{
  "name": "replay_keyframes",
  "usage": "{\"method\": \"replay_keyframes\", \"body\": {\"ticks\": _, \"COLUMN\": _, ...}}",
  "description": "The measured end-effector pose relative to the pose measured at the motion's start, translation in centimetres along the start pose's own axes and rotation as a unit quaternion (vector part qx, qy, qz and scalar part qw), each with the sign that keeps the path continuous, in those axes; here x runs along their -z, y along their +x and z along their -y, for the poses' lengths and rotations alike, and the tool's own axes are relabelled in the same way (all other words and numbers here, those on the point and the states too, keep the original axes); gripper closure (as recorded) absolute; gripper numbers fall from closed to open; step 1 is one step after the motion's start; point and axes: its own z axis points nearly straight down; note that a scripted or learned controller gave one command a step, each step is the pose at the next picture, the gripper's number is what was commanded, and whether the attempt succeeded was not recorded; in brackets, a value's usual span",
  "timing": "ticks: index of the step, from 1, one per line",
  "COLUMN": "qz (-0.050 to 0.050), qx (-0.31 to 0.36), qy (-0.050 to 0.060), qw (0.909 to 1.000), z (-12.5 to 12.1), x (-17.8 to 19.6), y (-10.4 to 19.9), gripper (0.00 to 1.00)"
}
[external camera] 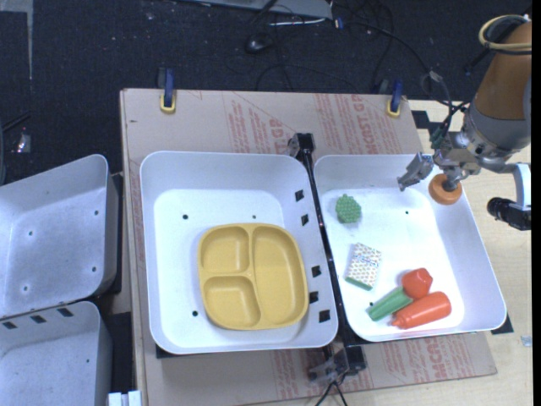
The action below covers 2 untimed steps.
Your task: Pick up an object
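The right bin (473, 252) holds several small objects. A bumpy green ball (347, 208) lies near its back left. A white block with green dots (364, 266) rests in the middle. At the front lie a green cylinder (389, 304), a red-orange rounded piece (416, 282) and an orange carrot-like piece (423, 311), all close together. My gripper (431, 178) hovers over the bin's back right corner, fingers spread and nothing seen between them. A small round orange object (445, 191) sits at the rim just below the gripper's right finger.
The left bin (169, 184) holds a yellow three-compartment plate (252, 275). A black divider (317, 227) runs between the bins. Two clamps (167, 100) pin the board at the back. Spare white bins (51, 227) lie off the bench to the left.
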Motion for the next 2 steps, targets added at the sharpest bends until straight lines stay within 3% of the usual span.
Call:
{"method": "replay_keyframes", "body": {"ticks": 1, "qz": 0.001, "qx": 0.002, "qy": -0.007, "qw": 1.0, "z": -0.3, "x": 0.9, "y": 0.1, "gripper": 0.0}}
{"method": "replay_keyframes", "body": {"ticks": 2, "qz": 0.001, "qx": 0.003, "qy": -0.005, "qw": 1.0, "z": -0.9, "x": -5.3, "y": 0.3, "gripper": 0.0}}
